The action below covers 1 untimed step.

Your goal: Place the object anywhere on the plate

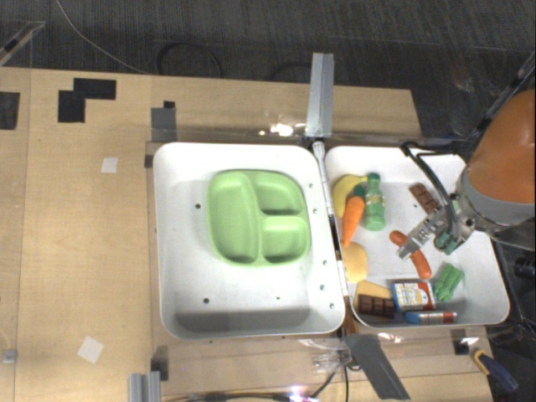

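**Over the right bin: gripper above the toy food, plate apart in the left bin**

Seen from the fixed camera above the bench, the green plate (pixel 255 216) lies in the left bin (pixel 180 308), a little toward the wall that this bin shares with the right bin (pixel 494 304). The plate has three compartments, and nothing lies in any of them.

Taking the plate as landmark, the gripper (pixel 437 231) hangs well to its right, over the middle of the right bin, at the end of the grey arm with its orange band (pixel 507 153). Whether its fingers are parted or closed I cannot tell, and no thing is seen between them.

The task does not name the object, so which thing is meant I cannot tell. All loose things lie in the right bin. Nearest the gripper, on its plate side and just below it, is a small red-orange piece (pixel 410 249). A brown piece (pixel 423 198) lies just above the gripper, and a green piece (pixel 448 281) lies below it.

Closer to the plate, beside the shared wall, are a carrot (pixel 352 216), a green bottle (pixel 373 201), a yellow piece (pixel 343 189) and a pale yellow round piece (pixel 357 262). Along the near wall are a chocolate bar (pixel 375 306), a small white and blue box (pixel 410 294) and a red marker (pixel 431 316).

Between these things and the plate stand the two bin walls.
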### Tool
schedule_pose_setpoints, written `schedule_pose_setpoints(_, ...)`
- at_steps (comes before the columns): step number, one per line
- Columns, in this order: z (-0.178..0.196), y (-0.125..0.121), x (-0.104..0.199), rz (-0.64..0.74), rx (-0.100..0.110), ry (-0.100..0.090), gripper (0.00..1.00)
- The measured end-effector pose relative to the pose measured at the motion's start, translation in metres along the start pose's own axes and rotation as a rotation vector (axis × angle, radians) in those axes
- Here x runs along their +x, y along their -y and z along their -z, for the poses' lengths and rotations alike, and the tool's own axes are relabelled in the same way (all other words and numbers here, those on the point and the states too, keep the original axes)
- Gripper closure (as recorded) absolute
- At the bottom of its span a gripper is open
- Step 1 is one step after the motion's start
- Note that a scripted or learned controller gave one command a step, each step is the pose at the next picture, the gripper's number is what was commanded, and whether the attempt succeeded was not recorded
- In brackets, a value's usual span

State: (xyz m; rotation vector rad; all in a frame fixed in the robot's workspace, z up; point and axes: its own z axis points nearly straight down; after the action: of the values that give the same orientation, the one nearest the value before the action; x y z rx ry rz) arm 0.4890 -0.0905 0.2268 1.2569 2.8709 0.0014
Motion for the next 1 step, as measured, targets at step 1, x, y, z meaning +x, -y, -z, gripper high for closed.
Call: schedule_pose_setpoints(1,-0.0434,-0.0624,0.0159,-0.035,0.001,-0.006,1.00)
